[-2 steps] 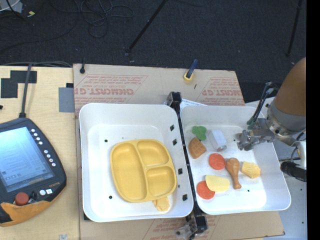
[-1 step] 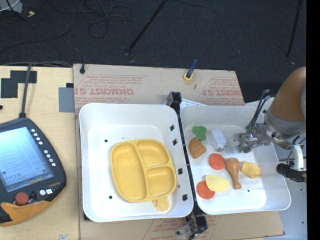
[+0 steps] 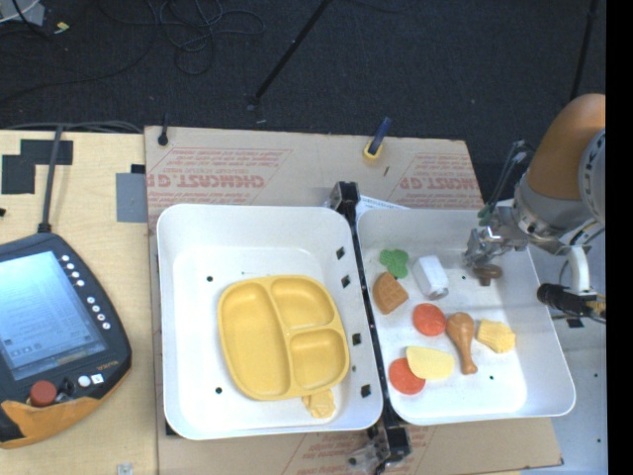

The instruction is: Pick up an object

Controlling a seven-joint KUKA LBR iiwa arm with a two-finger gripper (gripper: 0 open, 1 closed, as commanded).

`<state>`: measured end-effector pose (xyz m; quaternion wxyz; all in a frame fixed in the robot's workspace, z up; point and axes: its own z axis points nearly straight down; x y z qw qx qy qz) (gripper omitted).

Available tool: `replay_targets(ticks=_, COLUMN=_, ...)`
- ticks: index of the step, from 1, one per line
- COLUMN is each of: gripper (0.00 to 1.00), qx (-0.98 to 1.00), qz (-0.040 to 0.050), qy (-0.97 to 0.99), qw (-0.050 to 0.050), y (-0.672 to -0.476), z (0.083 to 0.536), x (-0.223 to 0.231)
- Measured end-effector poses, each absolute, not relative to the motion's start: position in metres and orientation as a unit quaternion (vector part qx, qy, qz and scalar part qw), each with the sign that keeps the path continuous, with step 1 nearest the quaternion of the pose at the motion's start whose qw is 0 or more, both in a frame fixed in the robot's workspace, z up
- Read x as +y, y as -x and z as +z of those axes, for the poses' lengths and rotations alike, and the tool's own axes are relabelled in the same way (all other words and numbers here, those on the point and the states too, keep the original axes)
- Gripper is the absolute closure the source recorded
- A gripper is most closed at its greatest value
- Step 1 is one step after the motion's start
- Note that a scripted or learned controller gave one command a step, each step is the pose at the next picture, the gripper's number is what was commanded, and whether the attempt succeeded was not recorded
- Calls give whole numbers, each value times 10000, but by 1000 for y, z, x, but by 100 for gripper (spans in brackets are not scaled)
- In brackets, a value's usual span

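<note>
Dark carpet floor [image 3: 415, 57] with cables [image 3: 188, 28]; cardboard-topped bench [image 3: 297, 171]; pendant [image 3: 54, 334] at left.

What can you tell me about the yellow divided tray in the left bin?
The yellow divided tray looks like moulded plastic, with rounded corners and three compartments: one long one along its left side and two smaller ones on its right. It lies flat, right side up, turned slightly askew on the floor of the left bin. A small pale yellow piece touches its lower edge. Nothing lies in its compartments.
</note>
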<state>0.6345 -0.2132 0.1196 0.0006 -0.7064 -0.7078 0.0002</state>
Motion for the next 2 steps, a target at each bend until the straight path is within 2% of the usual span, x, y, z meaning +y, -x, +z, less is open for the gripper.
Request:
replay_targets(ticks=1, gripper=100, qx=-7088, qz=13, qy=7054, qw=23, y=-644, z=83, x=-211)
replay_targets(ticks=2, gripper=0, qx=-7093, qz=11, qy=7049, qw=21, y=-644, z=85, x=-210)
